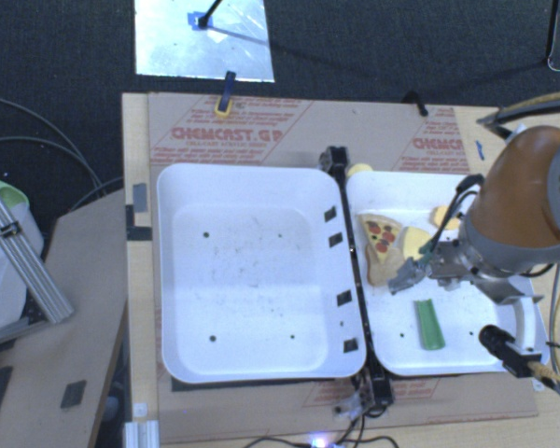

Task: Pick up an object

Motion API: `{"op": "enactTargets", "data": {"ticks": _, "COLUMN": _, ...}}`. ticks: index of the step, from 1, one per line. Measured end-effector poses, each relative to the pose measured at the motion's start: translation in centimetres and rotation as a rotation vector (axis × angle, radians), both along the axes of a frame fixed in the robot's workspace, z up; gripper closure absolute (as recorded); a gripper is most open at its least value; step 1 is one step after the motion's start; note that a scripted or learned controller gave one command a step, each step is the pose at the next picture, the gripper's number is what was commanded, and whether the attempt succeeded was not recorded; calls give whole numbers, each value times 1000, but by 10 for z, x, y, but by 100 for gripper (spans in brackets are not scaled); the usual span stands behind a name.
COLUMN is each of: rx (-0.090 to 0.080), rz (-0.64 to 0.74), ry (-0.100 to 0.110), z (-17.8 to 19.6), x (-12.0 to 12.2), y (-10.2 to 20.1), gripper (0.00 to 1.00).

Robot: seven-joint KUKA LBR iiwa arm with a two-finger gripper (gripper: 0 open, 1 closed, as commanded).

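A flat toy pizza slice (381, 234), tan with red pepperoni dots, lies just left of the gripper (406, 277), whose opening I cannot tell. Beside the slice sits one pale yellow wedge (414, 243); below the gripper lies one green rectangular stick (428, 324). All three rest in the right shallow white plastic bin (448, 360); the left white bin (252, 278) sits well left.

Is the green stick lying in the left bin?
No, the green stick lies in the right bin, below the pizza slice and near the gripper.
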State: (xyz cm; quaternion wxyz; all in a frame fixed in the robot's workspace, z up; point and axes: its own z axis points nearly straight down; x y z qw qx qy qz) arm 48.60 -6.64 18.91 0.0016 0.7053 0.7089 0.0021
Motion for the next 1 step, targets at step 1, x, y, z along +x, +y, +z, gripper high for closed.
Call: {"op": "enactTargets", "data": {"ticks": 1, "rx": -2, "rz": -9, "ry": 7, "z": -92, "x": 9, "y": -62, "gripper": 0}}
